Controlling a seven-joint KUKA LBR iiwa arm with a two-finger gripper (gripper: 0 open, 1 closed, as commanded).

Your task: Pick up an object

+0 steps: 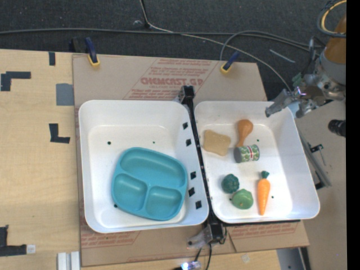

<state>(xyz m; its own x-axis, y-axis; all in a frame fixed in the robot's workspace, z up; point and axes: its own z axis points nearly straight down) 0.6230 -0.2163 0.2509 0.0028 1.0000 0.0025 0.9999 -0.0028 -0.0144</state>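
Orange and upright on the picture, the toy carrot [263, 194] lies in the right bin [301, 167] toward 5 o'clock, its green top pointing to 12. Just beside it at 9 o'clock sit 2 green pieces: a pale green leafy one [243, 199] and, above that, a darker teal one [230, 183]. Toward the bin's middle a small can [247, 153] lies on its side, with a tan drumstick [243, 129] at its 12 o'clock and a flat slice of bread [216, 142] at its 9 o'clock, near the wall shared by the 2 bins. None of these pieces is lifted; all rest on the bin floor.

At the right bin's 1 o'clock corner the gripper [288, 102] hangs over the rim, well apart from every toy; whether its jaws are released or clenched cannot be told, and nothing is seen between them.

In the left bin [90, 151] a teal divided plate [149, 183] with 3 compartments lies toward 5 o'clock. Both bins sit on a cardboard sheet [163, 77] over the surface.
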